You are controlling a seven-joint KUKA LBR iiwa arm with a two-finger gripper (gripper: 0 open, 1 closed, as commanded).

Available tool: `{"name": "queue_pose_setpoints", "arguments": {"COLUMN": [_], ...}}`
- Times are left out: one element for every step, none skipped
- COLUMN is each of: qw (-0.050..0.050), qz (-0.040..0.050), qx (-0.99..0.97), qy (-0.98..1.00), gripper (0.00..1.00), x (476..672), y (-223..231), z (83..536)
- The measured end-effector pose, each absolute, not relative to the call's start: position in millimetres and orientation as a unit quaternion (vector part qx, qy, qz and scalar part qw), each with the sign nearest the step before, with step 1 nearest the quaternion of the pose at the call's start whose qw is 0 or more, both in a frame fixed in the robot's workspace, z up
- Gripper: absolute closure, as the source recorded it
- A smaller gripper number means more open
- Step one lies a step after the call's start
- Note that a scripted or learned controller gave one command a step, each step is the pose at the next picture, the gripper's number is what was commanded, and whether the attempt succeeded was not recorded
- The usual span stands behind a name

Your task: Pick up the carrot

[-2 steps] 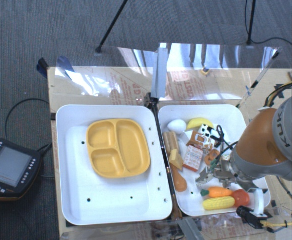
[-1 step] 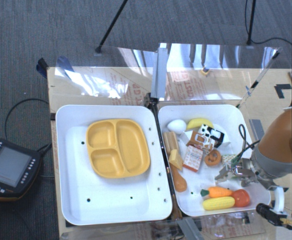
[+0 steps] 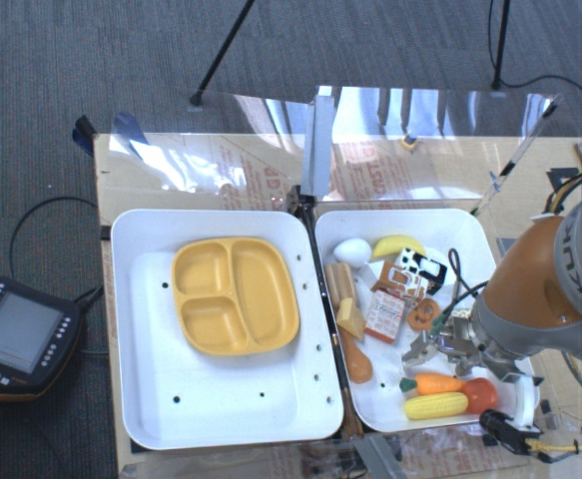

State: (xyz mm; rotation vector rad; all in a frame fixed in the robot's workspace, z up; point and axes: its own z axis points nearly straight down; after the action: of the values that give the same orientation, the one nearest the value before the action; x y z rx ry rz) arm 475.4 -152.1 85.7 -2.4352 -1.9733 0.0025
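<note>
Camera view, looking down on a tabletop (image 3: 201, 173) that carries two shallow white bins side by side. The left bin (image 3: 146, 387) holds a yellow divided plate (image 3: 236, 294) with three compartments, well away from the claw. The right bin (image 3: 470, 230) is crowded with toy food. The grey arm with its orange band (image 3: 530, 282) reaches in from the right, and the claw (image 3: 438, 347) hangs low over the bin's near half; whether it is open or closed cannot be made out, and nothing is visibly held. The carrot (image 3: 436, 383) lies just below the claw, pointing left, with a corn cob (image 3: 435, 405) beside it and a red tomato (image 3: 480, 394) at its right end. Beyond the claw sit a white egg (image 3: 351, 251), a banana (image 3: 397, 244) and a small carton (image 3: 384, 313).
</note>
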Motion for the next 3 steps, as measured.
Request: {"name": "queue_pose_setpoints", "arguments": {"qw": [0.002, 0.005, 0.001], "qz": [0.0002, 0.0013, -0.0003], "qx": [-0.714, -0.711, -0.657], "qy": [-0.700, -0.703, -0.754], "gripper": [0.00, 0.00, 0.00], "x": [475.5, 474.6, 546.8], "y": [-188.6, -141.5, -163.1], "z": [124.8, 84.6, 86.9]}}
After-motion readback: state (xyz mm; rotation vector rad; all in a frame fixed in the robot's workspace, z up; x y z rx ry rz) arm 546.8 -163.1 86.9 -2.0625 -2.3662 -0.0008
